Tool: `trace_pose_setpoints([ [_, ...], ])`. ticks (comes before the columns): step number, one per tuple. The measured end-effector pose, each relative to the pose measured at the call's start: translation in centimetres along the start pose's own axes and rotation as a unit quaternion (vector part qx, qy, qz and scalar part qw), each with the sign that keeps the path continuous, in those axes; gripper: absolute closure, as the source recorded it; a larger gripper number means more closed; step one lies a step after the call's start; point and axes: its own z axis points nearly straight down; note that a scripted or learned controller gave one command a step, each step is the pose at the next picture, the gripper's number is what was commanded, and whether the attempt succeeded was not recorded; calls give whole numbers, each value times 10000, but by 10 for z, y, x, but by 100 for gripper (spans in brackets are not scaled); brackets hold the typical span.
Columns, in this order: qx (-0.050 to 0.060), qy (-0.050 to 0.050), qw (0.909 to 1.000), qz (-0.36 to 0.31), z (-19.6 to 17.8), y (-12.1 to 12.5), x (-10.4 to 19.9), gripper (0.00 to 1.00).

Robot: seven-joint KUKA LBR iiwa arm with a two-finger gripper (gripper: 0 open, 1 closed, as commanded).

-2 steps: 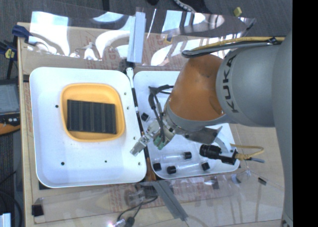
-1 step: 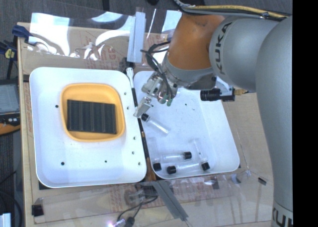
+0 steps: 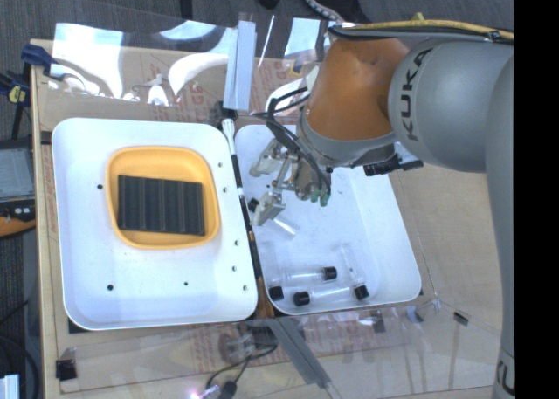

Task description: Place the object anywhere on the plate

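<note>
Left bin [image 3: 79, 240]: yellow plate [image 3: 162, 196] at its centre, dark ribbed insert on plate; nothing else on plate.

Right bin [image 3: 397, 240]: clear vials with black caps [image 3: 316, 285] lie near its front wall; take these as task object.

Gripper [image 3: 278, 186] over right bin's rear-left part, close to divider with left bin, well short of vials. Fingers spread, nothing between them.

You should descend squarely over one vial, close across its width, lift clear of divider, release over plate.

Arm enters from right, wrist bent down, orange band above gripper.

Yellow plate [image 3: 162, 164] in left bin [image 3: 79, 275]
</note>
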Motion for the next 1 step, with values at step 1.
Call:
trace_pose_setpoints([
  [1, 0, -28, 10000, -37, -67, 63, 46, 0],
])
